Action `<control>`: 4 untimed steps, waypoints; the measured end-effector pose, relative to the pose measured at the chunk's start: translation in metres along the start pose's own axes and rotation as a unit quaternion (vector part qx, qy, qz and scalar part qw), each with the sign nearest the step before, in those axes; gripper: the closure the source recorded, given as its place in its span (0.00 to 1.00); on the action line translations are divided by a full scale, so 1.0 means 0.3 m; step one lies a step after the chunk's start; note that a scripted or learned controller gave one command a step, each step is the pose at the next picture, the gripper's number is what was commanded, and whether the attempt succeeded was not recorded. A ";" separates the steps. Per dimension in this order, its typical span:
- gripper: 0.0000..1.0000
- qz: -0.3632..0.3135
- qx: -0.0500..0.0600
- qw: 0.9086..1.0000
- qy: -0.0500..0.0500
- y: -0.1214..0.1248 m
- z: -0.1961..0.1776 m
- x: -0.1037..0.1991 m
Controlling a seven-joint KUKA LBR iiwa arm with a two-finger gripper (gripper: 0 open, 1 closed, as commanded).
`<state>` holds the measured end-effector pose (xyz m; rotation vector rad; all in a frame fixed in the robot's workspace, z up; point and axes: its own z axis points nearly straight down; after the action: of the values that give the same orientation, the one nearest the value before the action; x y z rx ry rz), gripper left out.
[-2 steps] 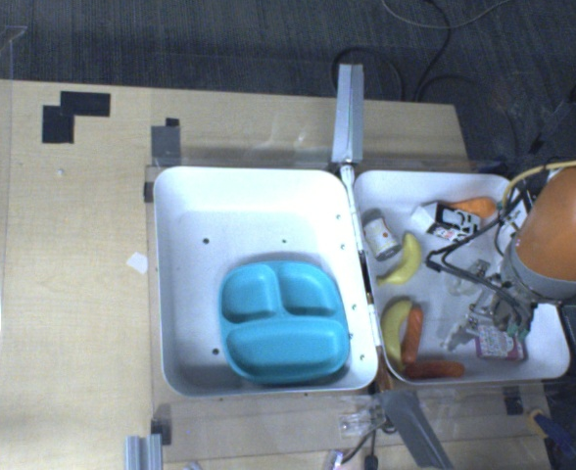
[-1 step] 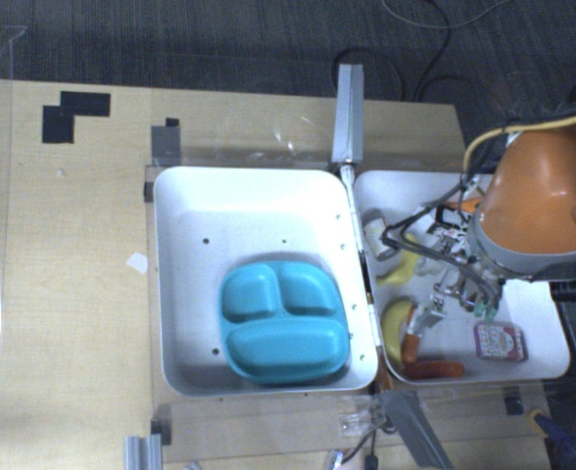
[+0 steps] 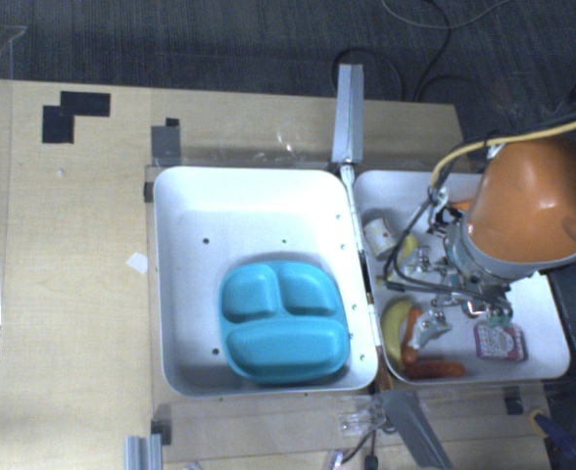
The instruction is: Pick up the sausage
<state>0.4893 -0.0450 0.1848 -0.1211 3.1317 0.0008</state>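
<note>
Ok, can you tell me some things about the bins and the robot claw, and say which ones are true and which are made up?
1. The blue tray lies in the left bin. True.
2. The sausage is in the left bin with the tray. False: it lies in the right bin, near its front edge.
3. The claw hangs over the right bin, just above the sausage. True.
4. The sausage is lifted up in the air. False: it rests on the bin floor.
5. A yellow banana lies beside the sausage. True.
6. The pink packet is on the blue tray. False: it lies in the right bin.
</note>
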 end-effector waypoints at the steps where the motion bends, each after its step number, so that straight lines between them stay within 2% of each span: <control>1: 0.00 -0.099 0.000 0.995 0.000 0.001 -0.001 -0.045; 2: 0.00 -0.272 -0.001 0.962 0.001 -0.129 0.169 -0.029; 3: 0.00 -0.226 0.001 0.974 -0.001 -0.144 -0.649 -0.022; 4: 0.00 -0.407 -0.001 0.914 0.000 -0.183 -0.411 -0.032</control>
<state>0.5022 -0.0992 0.3081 -1.3839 2.8124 -0.0024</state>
